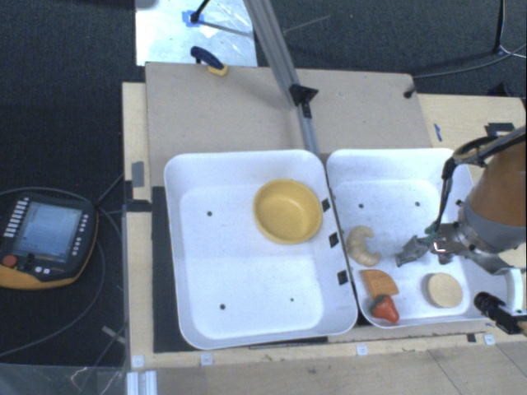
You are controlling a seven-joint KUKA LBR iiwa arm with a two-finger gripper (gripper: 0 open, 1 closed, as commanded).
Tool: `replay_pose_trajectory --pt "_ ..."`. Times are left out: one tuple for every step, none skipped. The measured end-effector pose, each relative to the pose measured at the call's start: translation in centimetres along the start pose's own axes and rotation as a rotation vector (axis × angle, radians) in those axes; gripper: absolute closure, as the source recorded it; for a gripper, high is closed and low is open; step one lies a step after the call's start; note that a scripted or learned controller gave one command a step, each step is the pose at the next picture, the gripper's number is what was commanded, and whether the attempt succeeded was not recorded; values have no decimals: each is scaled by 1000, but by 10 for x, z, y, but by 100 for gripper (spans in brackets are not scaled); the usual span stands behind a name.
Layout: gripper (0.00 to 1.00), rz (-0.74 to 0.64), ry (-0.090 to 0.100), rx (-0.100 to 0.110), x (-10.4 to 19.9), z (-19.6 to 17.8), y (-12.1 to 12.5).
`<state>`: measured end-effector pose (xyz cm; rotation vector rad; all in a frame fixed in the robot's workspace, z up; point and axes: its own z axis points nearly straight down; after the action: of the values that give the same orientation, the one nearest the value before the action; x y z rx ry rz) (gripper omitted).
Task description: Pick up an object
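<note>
Pendant [43, 241] sits way off on the floor at the far left, nothing to do with the pick. Moving right, the left bin [189, 303] has a yellow bowl [287, 211] near its upper right corner, well apart from the action.

Right bin [387, 167] is where the pickable stuff is: a pale croissant-shaped piece [363, 246] close to the divider, an orange wedge [379, 283] just below it with a small red piece [386, 309] touching its lower edge, and a round beige disc [444, 290] further right, near the bin's front rim.

Tool [414, 252] hangs between the croissant piece and the disc, low over bare bin floor. Honestly can't tell how far open it is from this angle, and nothing visible is caught in it.

My take: the croissant piece looks like the nearest target. To do it well I'd centre over its thick middle, line the tool across the narrow width, not along the curve, and go straight down so it doesn't get nudged into the bin wall.
</note>
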<state>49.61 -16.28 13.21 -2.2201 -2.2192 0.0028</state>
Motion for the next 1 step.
replay_pose_trajectory --pt "0 0 0 0 0 43 -1"
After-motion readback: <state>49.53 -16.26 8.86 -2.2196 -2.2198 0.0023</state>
